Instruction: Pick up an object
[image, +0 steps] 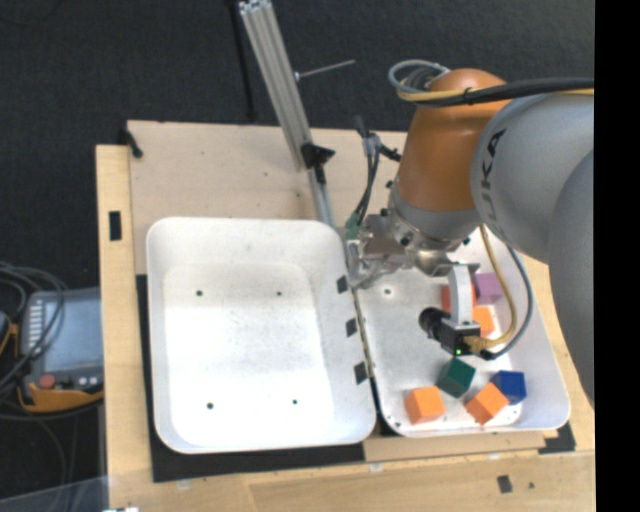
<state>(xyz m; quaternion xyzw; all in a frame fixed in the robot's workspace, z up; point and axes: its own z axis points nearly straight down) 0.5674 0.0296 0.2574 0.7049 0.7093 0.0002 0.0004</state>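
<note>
Four cubes lie at the right bin's (400, 340) near end: orange cube (424, 403), green cube (457, 378), second orange cube (487, 402), blue cube (510, 385). Gripper (378, 258) is over the bin's far-left corner; whether it grasps anything cannot be told.

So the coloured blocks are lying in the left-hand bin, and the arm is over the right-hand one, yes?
Not quite. The camera view shows the coloured blocks lying in the right-hand bin, not the left-hand one. The arm is over the right-hand bin, as you said.
</note>
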